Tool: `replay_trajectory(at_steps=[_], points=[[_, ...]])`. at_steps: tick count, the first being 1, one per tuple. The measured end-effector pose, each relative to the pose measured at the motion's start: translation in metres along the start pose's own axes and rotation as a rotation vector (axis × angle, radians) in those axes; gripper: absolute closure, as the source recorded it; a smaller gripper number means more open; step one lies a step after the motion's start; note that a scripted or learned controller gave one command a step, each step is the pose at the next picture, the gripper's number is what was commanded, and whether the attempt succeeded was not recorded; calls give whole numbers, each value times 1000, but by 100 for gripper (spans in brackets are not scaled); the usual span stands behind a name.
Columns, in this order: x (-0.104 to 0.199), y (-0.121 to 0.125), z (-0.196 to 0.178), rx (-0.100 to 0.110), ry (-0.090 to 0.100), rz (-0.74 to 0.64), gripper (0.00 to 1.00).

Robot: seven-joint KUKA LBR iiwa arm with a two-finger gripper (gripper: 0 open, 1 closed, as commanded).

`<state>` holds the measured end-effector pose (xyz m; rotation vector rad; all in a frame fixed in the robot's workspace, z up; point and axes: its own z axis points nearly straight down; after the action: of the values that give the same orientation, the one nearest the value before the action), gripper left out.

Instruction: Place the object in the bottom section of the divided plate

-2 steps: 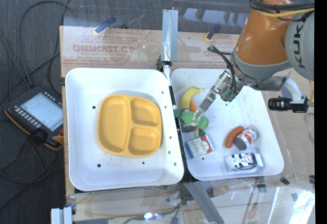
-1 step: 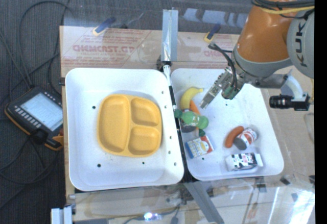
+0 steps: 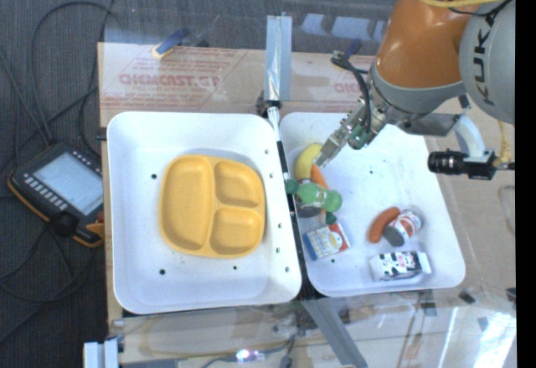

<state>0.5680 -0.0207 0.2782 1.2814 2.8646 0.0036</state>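
Note:
The yellow divided plate [image 3: 213, 205] lies in the left white bin [image 3: 134, 266]. It has one long section on its left and two smaller ones on its right. My gripper [image 3: 328, 152] hangs low over the upper left of the right bin [image 3: 435, 190]. Its tip is right beside a yellow lemon-like object [image 3: 306, 160]. Just below the tip lies an orange carrot-like piece [image 3: 318, 177] on top of a green object [image 3: 325, 199]. I see nothing carried by the gripper.
The right bin also holds a small colourful carton [image 3: 326, 241], a red sausage [image 3: 383, 225], a small can [image 3: 405, 226] and a black-and-white carton [image 3: 399, 265]. A raised divider [image 3: 285, 190] separates the bins. A handheld pendant [image 3: 59, 186] lies off the bench to the left.

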Motion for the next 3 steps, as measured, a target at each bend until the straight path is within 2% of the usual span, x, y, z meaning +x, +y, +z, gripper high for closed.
replay_trajectory(at_steps=[1, 2, 3], points=[[4, 76, -156, 3, -1, 96, 100], [92, 7, -92, 4, 1, -17, 100], [119, 2, 17, 3, 4, -383, 100]])
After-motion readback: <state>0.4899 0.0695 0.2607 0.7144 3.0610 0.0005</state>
